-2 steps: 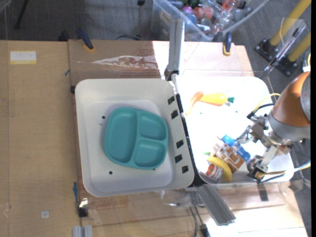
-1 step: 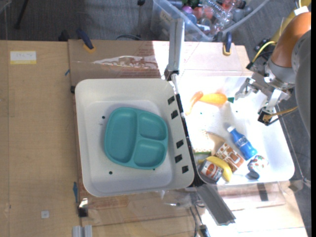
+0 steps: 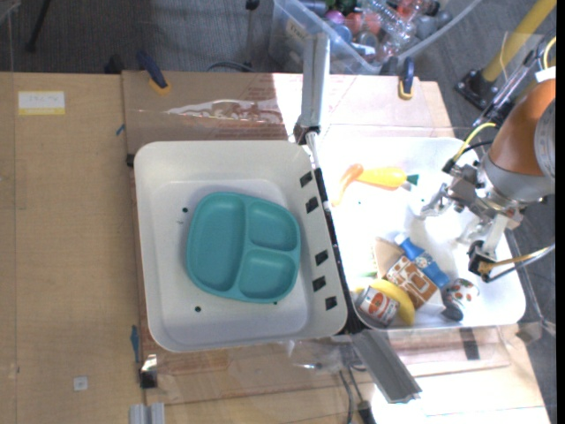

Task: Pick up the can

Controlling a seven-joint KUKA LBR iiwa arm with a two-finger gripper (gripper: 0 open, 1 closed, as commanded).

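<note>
Two white bins sit side by side below me. The left bin [image 3: 159, 237] carries a teal divided plate [image 3: 244, 247] near its middle. The right bin [image 3: 508, 303] is where I hang: my gripper [image 3: 481, 228] sits toward that bin's three o'clock side, my grey arm with its orange band [image 3: 528, 140] coming in from the right. Whether my jaws are open or closed I cannot tell from this angle; the metal parts blur together, and nothing is visibly between them.

The can [image 3: 379, 306], red and white, lies on its side at the right bin's seven o'clock corner, close to the divider between the bins. A yellow banana-like piece [image 3: 399, 297] touches it at its three o'clock side. Just beyond that, a brown and blue carton [image 3: 419, 274] lies slanted, and a small round item [image 3: 455, 297] rests at the carton's four o'clock. At the bin's eleven o'clock lies an orange and yellow toy [image 3: 375, 177]. The can is well apart from me, at about my eight o'clock.
</note>
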